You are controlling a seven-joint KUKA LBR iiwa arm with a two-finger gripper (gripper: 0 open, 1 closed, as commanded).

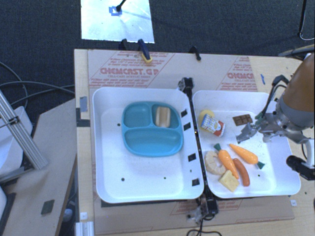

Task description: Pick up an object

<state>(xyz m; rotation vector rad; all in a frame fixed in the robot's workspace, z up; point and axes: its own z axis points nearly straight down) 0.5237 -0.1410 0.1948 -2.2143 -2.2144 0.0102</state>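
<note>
The right bin [280,186] holds several toy foods: a yellow and red packet [211,123], a brown chocolate piece [242,119], an orange carrot [244,154], a second carrot [226,161], a red sausage [241,172], a yellow cheese wedge [228,181] and a pale round biscuit [211,162]. My gripper [245,133] hangs over the middle of this bin, just below the chocolate piece and just above the first carrot. Nothing shows in its grasp.
The left bin [142,181] bears a blue divided plate [147,136] with a tan bread slice [163,116] in its upper right compartment. A black divider [193,141] runs between the bins. The arm [300,97] covers the right bin's far right side.
</note>
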